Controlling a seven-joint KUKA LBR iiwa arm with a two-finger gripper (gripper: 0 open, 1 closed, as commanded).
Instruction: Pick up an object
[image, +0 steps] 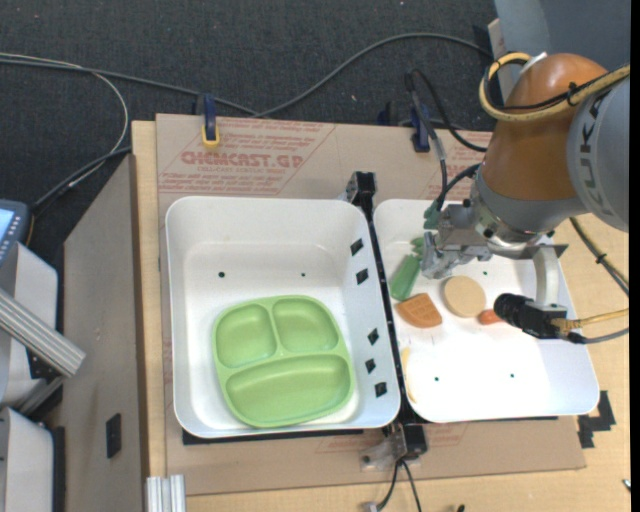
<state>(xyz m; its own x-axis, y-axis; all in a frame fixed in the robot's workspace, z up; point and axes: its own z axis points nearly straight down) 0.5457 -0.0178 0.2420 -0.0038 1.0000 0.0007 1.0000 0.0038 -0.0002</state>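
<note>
Candidates for the pick all sit in the far left part of the right bin (500, 395), and we take the tan disc (464, 297) as the likeliest, since it lies just below the gripper (452, 252). We cannot tell whether the gripper is open or closed; the wrist hides it from above.

We judge the disc to be a light, stiff toy, flat and probably smooth. A grip across its rim looks best, and a shallow hold could let it slip.

An orange wedge (421, 313) lies just beside the disc on its left, perhaps touching it. A small red bit (487, 317) lies close on its right. Both crowd the rim, so we would close along the near-far line, where the bin floor is bare.

A green piece (405, 277) lies slanted along the bin's left wall; the wall leaves little room to take it.

The left bin (260, 250) holds a green plate (225, 340) in its near half, well apart from all of this.
</note>
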